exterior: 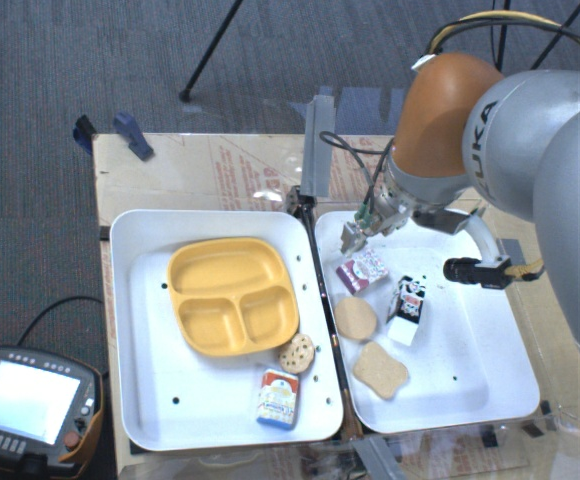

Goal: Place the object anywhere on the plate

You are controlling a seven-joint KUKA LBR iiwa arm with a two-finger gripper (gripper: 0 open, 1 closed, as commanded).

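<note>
Purple-labelled packet (362,271), print unreadable, just below pincer (356,232), its opening impossible to tell.

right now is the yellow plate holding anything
Empty. All three compartments of the yellow plate show bare yellow. The cookie lies at its lower right corner, outside the rim, and the small carton sits below it in the left bin.

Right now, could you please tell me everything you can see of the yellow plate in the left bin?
The yellow plate looks like smooth moulded plastic, roughly square with rounded corners and a raised rim. It has three compartments: one long one across the far side and two smaller ones nearer the camera, with nothing in them. It lies flat and slightly rotated in the left bin. A round cookie sits at its near right corner, touching or just overlapping the rim.
</note>
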